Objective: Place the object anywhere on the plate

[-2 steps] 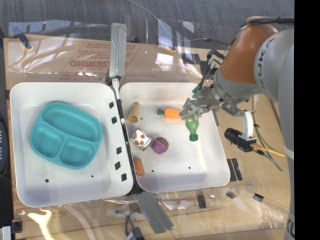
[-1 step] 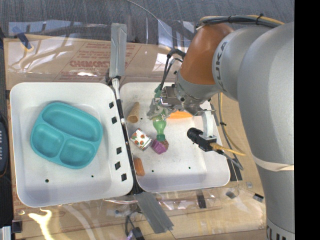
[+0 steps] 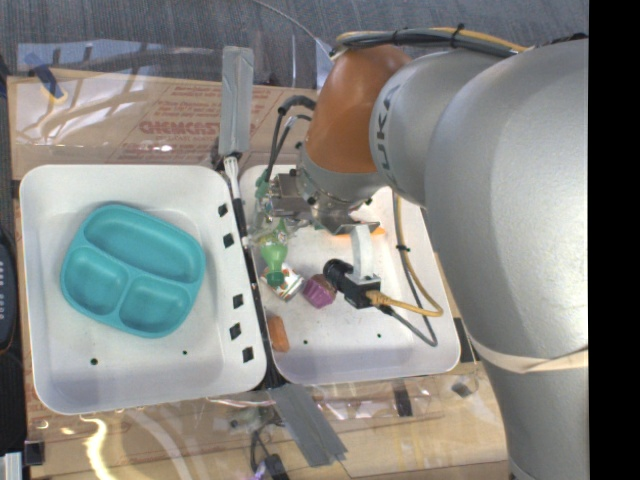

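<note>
A teal plate [image 3: 133,269] with three compartments lies in the left bin [image 3: 60,368]. My gripper [image 3: 268,226] reaches down into the right bin [image 3: 400,353], close to its left wall. Just below the gripper lies a small green object [image 3: 273,259], and whether they touch I cannot tell. A purple object [image 3: 319,291] and a small silvery piece [image 3: 290,287] lie next to the green one. A brown-orange object [image 3: 278,333] rests by the bin's left wall, nearer the front. The arm hides much of the right bin.
An orange piece [image 3: 367,232] shows under the wrist at the back of the right bin. The divider wall [image 3: 243,298] with black clips separates the two bins. Brown paper under clear plastic [image 3: 130,118] lies behind the left bin.
</note>
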You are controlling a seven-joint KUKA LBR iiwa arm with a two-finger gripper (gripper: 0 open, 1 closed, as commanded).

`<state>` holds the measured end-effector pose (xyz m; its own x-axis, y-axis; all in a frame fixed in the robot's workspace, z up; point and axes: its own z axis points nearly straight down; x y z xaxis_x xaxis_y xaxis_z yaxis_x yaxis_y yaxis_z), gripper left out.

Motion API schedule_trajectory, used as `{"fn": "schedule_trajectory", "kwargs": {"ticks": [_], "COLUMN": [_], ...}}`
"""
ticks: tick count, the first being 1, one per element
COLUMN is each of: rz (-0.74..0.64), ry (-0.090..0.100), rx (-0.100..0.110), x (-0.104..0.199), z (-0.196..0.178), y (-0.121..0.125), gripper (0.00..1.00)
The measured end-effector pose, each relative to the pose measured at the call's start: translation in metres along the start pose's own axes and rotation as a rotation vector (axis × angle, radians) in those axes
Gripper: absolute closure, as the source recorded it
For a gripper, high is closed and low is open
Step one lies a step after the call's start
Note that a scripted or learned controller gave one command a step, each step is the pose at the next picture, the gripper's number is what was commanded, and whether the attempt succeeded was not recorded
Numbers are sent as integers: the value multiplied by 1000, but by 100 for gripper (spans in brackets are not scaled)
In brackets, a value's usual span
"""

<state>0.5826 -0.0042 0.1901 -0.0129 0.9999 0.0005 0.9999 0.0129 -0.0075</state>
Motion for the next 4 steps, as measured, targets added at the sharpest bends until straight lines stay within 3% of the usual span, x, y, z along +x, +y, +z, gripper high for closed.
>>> {"fn": "schedule_trajectory", "kwargs": {"ticks": [1,2,3,4], "rz": [-1,3,1,2], "ry": [-1,-3,-3,-3], "rx": [-4,-1,0,-2], "x": [82,62,121,120], "z": [-1,0,32,31], "y": [18,-3,7,8], "gripper": [100,100,100,0]}}
